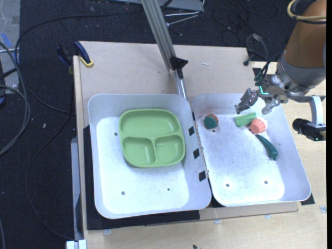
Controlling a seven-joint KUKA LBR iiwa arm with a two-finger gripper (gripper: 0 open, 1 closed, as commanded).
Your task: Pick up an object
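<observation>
Above the right bin [290,160], the gripper [257,104] hung, fingers apart, near a green block [244,120] and ball [210,121].

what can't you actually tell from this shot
- End effector, camera view: too small and blurred to judge its state, or whether it touches the light green piece below it.
- Arm: cut off by the right edge.
- Small teal and orange object: too small to identify.
- Dark green item: shape unclear.

tan wooden bench [129,69] on dark floor [36,139]; black cables [31,30] trail; metal pole [158,25] slants overhead.
</observation>
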